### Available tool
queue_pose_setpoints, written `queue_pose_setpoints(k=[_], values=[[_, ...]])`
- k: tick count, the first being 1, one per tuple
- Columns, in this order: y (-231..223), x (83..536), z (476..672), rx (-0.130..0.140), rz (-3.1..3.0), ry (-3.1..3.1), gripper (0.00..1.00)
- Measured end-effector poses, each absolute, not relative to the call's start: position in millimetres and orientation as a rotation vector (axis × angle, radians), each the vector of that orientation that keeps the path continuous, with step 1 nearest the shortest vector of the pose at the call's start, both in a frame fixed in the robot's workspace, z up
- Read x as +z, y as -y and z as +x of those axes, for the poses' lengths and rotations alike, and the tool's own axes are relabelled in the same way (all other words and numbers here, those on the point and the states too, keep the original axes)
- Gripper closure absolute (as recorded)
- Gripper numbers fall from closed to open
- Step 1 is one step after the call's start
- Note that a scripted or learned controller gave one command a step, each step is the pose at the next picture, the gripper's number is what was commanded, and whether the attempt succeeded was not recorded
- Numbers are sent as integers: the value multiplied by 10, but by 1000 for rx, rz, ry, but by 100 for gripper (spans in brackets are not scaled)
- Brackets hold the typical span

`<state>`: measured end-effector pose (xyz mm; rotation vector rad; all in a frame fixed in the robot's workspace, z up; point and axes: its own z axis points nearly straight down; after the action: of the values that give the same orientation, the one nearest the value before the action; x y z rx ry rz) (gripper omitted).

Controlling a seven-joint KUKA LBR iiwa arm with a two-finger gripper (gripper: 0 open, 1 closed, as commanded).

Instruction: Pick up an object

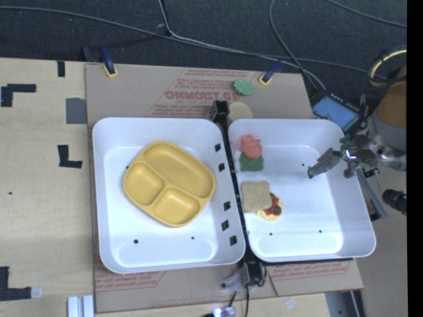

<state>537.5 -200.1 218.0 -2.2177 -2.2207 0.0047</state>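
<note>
I'm hovering over the right bin [330, 240], near its right wall, and my fingers [322, 165] are slanted down toward its floor with nothing between them; whether they stand apart or together I can't tell from up here. Well off ahead of the fingers, against the wall between the bins, sits a pink and green toy [250, 154], its long axis running along that wall, pink end toward the far rim. Just nearer along the same wall lies the toy sandwich [259, 198], a tan slab lying flat with red and yellow bits at its near corner. I judge both are tucked by the wall, awkward to close around. Beyond them, the left bin [109, 243] carries a yellow divided plate [169, 183], lying flat and turned askew.
</note>
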Motion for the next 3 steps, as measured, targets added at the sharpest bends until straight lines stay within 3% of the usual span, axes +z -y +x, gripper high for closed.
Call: queue_pose_setpoints(k=[1, 2, 3], values=[[2040, 1727, 5401, 6, -2218, 2219, 0], [2010, 1215, 5292, 6, -2217, 2218, 0], [2007, 1343, 5308, 2, -2218, 2222, 100]])
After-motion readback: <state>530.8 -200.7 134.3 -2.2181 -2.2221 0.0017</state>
